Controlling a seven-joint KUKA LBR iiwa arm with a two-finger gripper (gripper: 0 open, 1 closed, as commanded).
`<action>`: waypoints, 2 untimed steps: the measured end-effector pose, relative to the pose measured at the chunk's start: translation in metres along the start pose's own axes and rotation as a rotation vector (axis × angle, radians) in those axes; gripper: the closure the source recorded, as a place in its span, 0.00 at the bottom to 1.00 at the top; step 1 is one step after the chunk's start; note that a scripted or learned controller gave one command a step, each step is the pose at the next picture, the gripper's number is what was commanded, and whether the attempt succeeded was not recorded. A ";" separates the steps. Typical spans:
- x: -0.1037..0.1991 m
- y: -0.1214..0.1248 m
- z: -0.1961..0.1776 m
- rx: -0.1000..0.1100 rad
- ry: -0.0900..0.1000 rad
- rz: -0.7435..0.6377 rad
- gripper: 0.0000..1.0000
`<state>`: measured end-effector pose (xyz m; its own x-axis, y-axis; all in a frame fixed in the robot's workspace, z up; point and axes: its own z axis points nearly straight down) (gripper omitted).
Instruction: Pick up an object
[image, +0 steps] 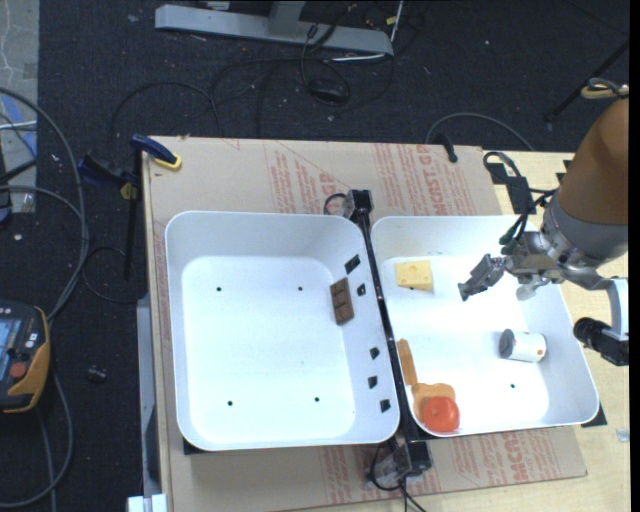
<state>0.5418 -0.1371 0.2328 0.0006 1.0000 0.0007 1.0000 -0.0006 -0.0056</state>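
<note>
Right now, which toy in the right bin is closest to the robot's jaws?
The yellow cheese wedge, just left of the gripper. The white cylinder and the red tomato lie farther down.

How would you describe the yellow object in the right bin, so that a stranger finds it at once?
Look in the right bin, near its far edge and close to the divider between the bins. There lies a pale yellow cheese wedge with holes. The white cylinder and the red tomato lie nearer the front.

Arm: broad orange band above a grey cylindrical wrist section. Black cables loop along the wrist's left side. Gripper: small, dark grey to black metal, with silver-grey housing behind it. Black fitting below the wrist.
</note>
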 end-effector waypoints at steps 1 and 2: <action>0.000 0.001 -0.003 -0.006 -0.001 -0.001 0.00; 0.009 0.006 0.051 -0.001 0.000 -0.001 0.00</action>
<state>0.5478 -0.1280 0.1816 -0.0008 1.0000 0.0009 1.0000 0.0008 -0.0047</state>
